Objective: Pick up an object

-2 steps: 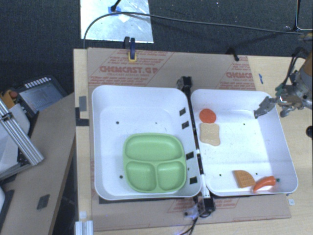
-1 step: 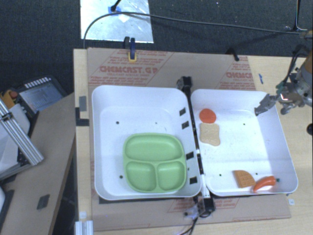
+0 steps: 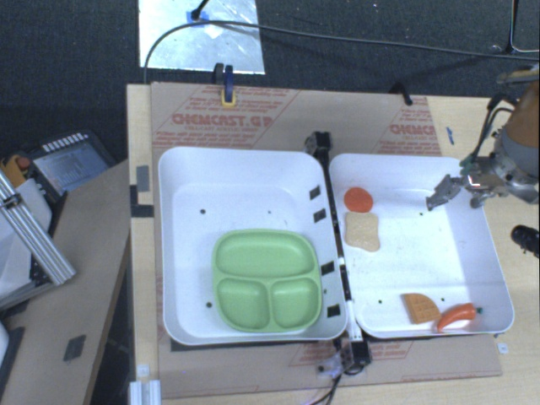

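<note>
The gripper [image 3: 445, 194] hangs over the upper right part of the right bin [image 3: 498, 264], its dark fingers pointing toward eight o'clock, with nothing between them; whether they are spread or pressed together I cannot tell at this size. From there the nearest candidates lie toward nine o'clock: a round orange-red piece, probably a toy tomato slice [image 3: 359, 199], close to the bin's left wall, and just below it, touching or nearly so, a pale bread-like slice [image 3: 363, 231] whose long axis runs roughly twelve to six. Farther off, toward six o'clock from the gripper, a brown toast-shaped wedge [image 3: 419, 307] sits near the bin's lower edge, with a red-orange sausage-shaped piece [image 3: 457, 315] just beside it at its four o'clock, long axis running about two to eight. The left bin [image 3: 181, 226] holds a green divided tray [image 3: 267, 278] in its lower half. My guess is that the tomato slice is the shortest reach, a move mostly leftward and then down, though its flat shape lying so close to the wall may make a pinch awkward.
</note>
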